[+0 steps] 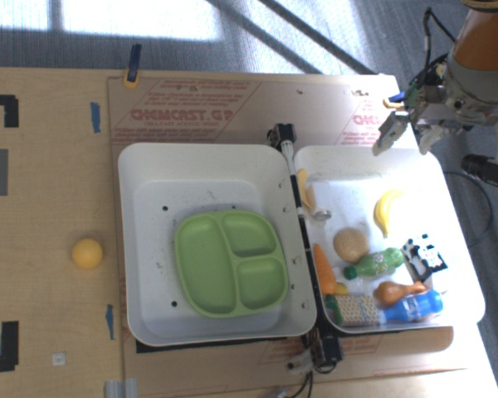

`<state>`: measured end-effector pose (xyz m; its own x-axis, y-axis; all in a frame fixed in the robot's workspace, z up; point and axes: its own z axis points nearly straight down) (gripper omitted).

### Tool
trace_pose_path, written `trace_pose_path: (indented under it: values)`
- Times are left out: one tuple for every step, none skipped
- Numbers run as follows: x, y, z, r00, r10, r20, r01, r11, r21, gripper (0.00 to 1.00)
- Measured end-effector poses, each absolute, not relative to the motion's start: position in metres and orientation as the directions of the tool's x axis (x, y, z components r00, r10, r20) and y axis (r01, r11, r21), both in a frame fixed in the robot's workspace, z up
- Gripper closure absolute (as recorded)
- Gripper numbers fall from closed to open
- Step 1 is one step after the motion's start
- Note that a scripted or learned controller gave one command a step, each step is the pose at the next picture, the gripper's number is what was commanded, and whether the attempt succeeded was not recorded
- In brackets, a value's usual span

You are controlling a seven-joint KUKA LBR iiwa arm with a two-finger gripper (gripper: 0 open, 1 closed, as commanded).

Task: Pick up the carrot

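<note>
The carrot (pixel 325 271) is a slim orange stick lying along the left wall of the right bin (pixel 361 191), near its front. My gripper (pixel 407 138) hangs at the far right corner of that bin, well behind the carrot and apart from it. Its two fingers are spread and nothing sits between them.
The right bin also holds a banana (pixel 385 210), a tan bun (pixel 350 243), a green bottle (pixel 377 262), a blue bottle (pixel 410 308), a brown pear shape (pixel 393 291) and a black-and-white block (pixel 424 255). A green divided plate (pixel 230 261) lies in the left bin (pixel 141 222). A yellow ball (pixel 87 253) rests on the bench.
</note>
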<state>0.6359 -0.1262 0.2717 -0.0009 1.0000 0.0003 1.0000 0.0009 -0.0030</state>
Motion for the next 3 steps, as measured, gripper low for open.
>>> trace_pose_path:
  values:
    - [0.601, -0.175, 0.135, 0.061, 0.998, 0.001, 0.998, -0.061, -0.018, 0.0]
    - [0.615, -0.121, 0.17, 0.003, 1.0, 0.0, 1.0, -0.003, 0.005, 0.0]
    - [0.647, -0.151, 0.172, -0.006, 1.0, -0.003, 1.0, 0.006, 0.002, 0.0]
